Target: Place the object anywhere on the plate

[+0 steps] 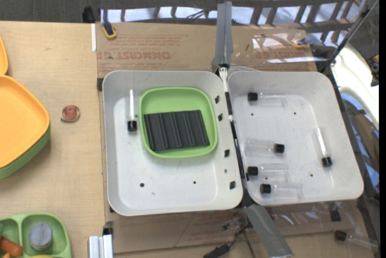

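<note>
A green square plate sits in the upper middle of the left white bin. A dark grey ridged slab lies flat on the plate and covers most of its floor. A clear tube with a black cap lies on the bin floor just left of the plate, not touching it. The right white bin holds several more clear tubes with black caps, among them one near the back, one at the right and one at the front.
A stack of orange plates lies at the bench's left edge, with a small reddish knob beside it. At the bottom left stands a green compartment tray. Cardboard and a grey post stand behind the bins.
</note>
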{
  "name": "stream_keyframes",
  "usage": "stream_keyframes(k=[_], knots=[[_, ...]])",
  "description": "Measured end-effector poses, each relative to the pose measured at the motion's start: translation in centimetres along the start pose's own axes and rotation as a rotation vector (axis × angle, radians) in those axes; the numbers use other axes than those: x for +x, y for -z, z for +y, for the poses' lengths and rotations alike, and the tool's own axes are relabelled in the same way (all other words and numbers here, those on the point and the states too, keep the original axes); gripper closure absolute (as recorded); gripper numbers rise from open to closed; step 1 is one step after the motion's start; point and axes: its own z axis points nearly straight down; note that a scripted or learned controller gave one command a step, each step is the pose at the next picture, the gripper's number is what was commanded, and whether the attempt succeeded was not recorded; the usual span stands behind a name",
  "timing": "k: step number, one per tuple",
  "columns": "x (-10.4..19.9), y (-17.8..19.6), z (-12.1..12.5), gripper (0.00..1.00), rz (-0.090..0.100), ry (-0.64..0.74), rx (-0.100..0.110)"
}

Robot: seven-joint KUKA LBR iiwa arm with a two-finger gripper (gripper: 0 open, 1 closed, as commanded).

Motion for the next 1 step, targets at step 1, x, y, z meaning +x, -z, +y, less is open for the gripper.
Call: stream_keyframes(k=[1], knots=[[1.91, -0.56, 0.41, 0.00, 0.000, -0.007, 0.000]])
